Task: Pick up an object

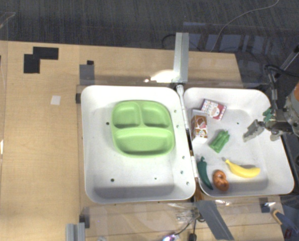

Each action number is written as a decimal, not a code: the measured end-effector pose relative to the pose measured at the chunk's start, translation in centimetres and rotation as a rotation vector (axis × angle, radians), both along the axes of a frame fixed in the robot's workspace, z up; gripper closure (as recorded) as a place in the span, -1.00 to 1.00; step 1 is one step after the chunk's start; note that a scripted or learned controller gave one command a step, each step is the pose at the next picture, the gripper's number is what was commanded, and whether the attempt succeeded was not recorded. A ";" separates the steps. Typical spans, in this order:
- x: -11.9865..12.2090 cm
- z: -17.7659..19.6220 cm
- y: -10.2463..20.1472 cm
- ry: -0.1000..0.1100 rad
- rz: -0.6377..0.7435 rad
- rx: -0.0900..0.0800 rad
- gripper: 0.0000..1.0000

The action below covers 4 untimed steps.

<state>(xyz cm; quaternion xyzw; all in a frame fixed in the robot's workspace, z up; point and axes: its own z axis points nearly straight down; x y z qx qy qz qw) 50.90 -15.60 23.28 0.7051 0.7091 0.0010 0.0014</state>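
The right bin (240,97) holds several objects. A yellow banana (243,169) lies near its front, with a red-brown apple (220,179) and a dark green vegetable (203,170) to its left. A light green block (219,141) sits in the middle. Two small printed boxes lie at the back left, one red and white (213,109), one brown (200,126). My gripper (264,132) hangs over the right side of this bin, above and right of the banana. It is open, and only bare bin floor shows between its fingers.
The left bin (97,149) carries a green divided plate (142,127). A metal post (181,56) stands behind the seam between the bins. A cable (240,16) runs across the dark floor at the back right.
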 end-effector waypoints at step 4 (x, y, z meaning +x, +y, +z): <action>4.5 0.0 9.4 -0.002 -0.014 0.000 1.00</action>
